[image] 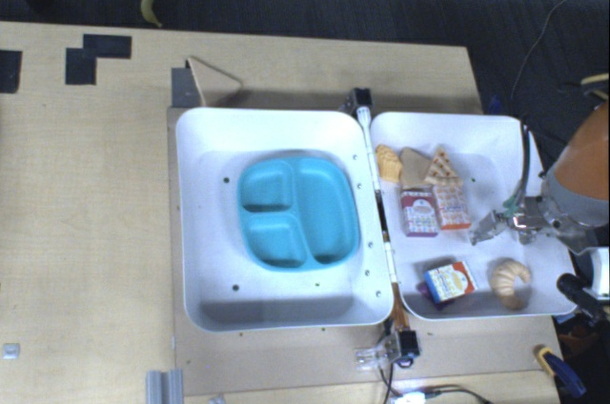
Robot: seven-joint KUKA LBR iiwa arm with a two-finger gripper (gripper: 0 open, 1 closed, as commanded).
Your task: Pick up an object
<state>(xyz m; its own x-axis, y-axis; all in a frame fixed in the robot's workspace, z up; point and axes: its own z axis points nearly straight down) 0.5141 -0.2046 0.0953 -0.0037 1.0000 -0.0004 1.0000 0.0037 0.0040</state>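
Lower right of the frame, in the right bin [477, 128], lie the things I may pick: a pale round bun [511, 282] nearest me, and left of it a small blue and orange carton [448, 281]. My claw [496, 227] hangs at the bin's right side, just above the bun in the picture, its thin metal tips aimed left. They look slightly spread, with nothing between them.

I judge the bun the easiest target. It sits apart from the carton, so I should centre over it, drop straight down, and close across its narrow side. The bin's near wall is close behind it and could catch a tip.

Further up the bin, two red packets [436, 208] lie side by side, touching. Above them a tan wedge [416, 166], a waffle-like piece [441, 167] and a yellow lump [389, 164] crowd together; gripping one cleanly there would be hard.

Centre frame, the left bin [205, 202] holds a blue divided tray [297, 212], well apart from my reach.
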